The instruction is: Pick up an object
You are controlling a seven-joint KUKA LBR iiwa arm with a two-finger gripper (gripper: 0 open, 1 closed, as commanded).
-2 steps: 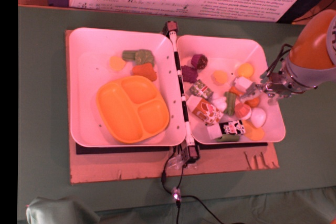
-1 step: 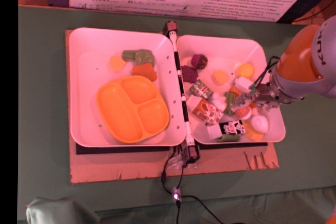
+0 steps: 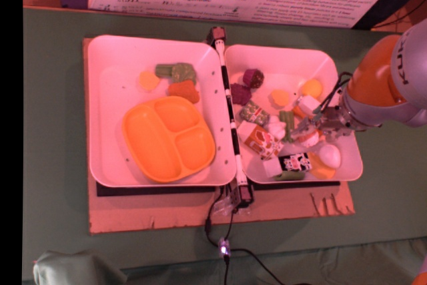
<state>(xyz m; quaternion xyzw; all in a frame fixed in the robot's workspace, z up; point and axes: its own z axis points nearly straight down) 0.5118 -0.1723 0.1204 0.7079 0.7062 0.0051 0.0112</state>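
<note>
- Two white bins are sitting side by side.
- Left bin [image 3: 107, 77] is holding one orange divided tray [image 3: 169, 138].
- Right bin [image 3: 320, 63] is holding the toy clutter [image 3: 267, 140], centre-right of the frame.
- Gripper [image 3: 308, 125] is reaching into the clutter; grip state cannot be told.

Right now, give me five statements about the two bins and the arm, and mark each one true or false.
1. The orange divided tray lies in the left bin. True.
2. The gripper is down in the left bin. False: it is over the right bin, among the toys.
3. A white egg-shaped toy lies near the right bin's front right corner. True.
4. The orange divided tray has food toys on it. False: its compartments are bare.
5. The small black-and-white carton lies in the right bin. True.
</note>
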